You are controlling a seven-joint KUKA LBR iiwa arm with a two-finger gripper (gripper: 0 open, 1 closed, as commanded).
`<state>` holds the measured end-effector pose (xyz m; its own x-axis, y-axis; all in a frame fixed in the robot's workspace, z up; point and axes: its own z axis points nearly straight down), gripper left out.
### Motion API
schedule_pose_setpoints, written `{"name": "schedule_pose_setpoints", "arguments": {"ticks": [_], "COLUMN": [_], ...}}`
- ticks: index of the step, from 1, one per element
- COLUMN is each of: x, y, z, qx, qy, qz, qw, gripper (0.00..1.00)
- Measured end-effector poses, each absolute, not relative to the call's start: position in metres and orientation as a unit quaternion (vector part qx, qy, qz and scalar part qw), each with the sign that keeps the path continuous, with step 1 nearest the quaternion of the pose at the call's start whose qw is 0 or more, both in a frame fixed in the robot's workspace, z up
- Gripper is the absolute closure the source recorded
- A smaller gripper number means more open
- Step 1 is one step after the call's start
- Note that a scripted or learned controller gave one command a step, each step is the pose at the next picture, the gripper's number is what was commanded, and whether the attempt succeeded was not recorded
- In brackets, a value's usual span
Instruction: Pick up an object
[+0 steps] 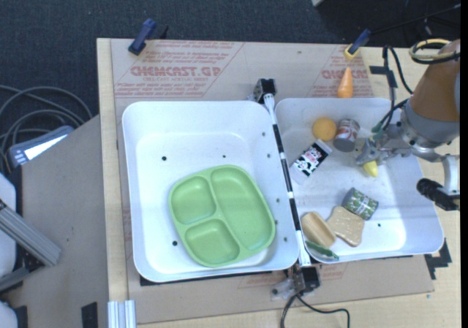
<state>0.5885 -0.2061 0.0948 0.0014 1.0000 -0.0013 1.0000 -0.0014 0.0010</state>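
Fingers: can't tell if mine are spread or closed, gripper (371,157) low in right bin (417,242), at small yellow piece (371,168). Silver can (346,131) and orange ball (324,128) close by; risk nudging them, missing the grab.

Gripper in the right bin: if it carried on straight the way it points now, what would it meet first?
The gripper points toward the view's left. First in that line looks to be the small silver can, with the orange ball just beyond. Height above the bin is unclear, so it might pass over them.
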Motion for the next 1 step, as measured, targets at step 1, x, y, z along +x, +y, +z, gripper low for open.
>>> {"name": "schedule_pose_setpoints", "arguments": {"ticks": [1], "x": [0.5749], "y": [-0.1014], "z": [0.0850], "qx": [0.707], "qy": [0.707], "qz": [0.0003], "qw": [-0.001], "gripper": [1.00]}}
